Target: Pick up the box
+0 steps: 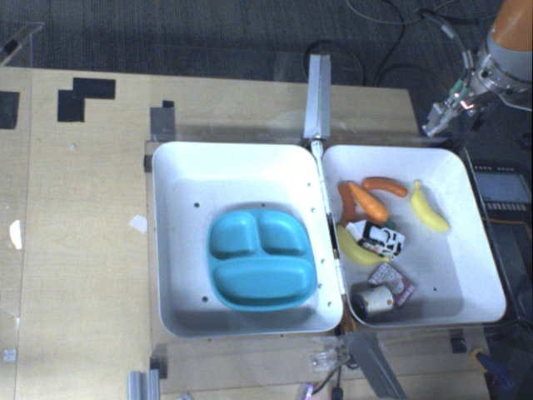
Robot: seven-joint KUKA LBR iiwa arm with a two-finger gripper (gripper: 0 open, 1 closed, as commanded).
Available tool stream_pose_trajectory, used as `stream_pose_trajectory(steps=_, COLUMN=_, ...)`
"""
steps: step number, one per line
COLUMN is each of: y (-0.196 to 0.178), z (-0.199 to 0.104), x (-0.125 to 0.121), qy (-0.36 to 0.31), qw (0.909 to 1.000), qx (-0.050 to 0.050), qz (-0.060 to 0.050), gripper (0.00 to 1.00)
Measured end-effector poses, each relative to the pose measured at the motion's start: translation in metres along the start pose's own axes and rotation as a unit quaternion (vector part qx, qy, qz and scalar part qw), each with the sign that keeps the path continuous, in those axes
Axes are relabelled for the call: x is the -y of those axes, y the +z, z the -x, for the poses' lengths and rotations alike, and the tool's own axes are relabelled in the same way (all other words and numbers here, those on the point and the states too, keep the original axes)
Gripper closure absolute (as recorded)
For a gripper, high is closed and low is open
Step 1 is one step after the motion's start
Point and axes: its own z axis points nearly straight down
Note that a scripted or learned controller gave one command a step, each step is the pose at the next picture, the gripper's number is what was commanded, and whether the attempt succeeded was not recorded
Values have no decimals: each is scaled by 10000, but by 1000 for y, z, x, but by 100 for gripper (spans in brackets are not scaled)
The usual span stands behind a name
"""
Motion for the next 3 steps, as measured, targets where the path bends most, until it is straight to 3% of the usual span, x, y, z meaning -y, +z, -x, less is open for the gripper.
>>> stream_pose_trajectory(steps=1, y=-79, z=14, x=6, qy=-92, qw=10000, qx=15, qz=15, gripper=100)
stream_pose_trajectory(steps=2, y=-94, z=-24, x=-12, qy=-1103, qw=9939, qx=10, qz=12, gripper=100)
stream_pose_trajectory(steps=3, y=-92, z=-83, x=-37, qy=-1343, qw=9909, qx=1, qz=8, gripper=100)
